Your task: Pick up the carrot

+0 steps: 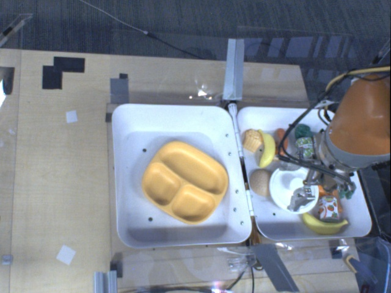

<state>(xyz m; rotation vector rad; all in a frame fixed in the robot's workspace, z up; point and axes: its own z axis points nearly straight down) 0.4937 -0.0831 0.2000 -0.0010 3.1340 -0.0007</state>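
yellow divided plate (185,180) | white bins (128,163) | yellow bananas (324,224)

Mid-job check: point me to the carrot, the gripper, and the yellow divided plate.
carrot (280,134): camera view, orange end showing beside the banana in the right bin.
gripper (300,199): camera view, between its fingertips, over the white dish.
yellow divided plate (183,180): camera view, centre ridge, left bin.

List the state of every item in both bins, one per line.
yellow divided plate: upright in left bin
white bowl: upright, right bin
banana: lying at front wall
carrot: lying, mostly hidden
juice carton: lying beside banana
gripper: over white bowl
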